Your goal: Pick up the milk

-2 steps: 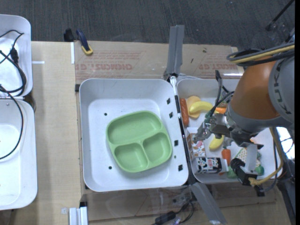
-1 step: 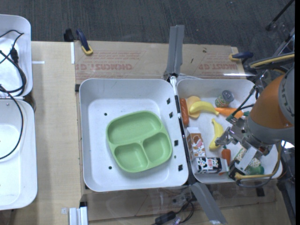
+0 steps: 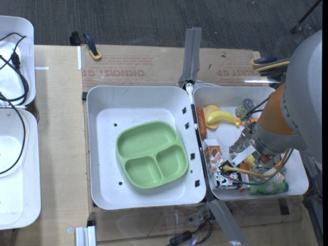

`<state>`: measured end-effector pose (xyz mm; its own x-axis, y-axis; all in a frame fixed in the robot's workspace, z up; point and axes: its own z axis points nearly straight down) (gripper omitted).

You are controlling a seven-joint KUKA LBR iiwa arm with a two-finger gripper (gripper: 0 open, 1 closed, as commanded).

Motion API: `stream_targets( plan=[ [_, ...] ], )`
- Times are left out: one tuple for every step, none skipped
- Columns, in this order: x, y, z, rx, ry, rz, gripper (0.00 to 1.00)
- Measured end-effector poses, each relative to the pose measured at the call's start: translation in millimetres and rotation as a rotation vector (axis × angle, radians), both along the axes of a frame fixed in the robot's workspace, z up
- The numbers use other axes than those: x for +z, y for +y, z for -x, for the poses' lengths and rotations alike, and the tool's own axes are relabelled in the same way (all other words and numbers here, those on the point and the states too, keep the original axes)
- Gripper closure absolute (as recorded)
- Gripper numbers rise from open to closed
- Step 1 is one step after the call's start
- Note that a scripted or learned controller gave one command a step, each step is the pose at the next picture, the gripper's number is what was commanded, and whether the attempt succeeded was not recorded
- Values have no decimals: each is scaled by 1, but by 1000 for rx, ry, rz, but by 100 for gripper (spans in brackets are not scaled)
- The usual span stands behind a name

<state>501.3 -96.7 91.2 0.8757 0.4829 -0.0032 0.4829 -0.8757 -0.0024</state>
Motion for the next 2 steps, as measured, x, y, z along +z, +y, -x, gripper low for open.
stream_targets(
  plan=[
    [0, -32, -49, -235, 1, 2, 0],
    [0, -1, -146, -168, -1, 2, 0]
  ],
)
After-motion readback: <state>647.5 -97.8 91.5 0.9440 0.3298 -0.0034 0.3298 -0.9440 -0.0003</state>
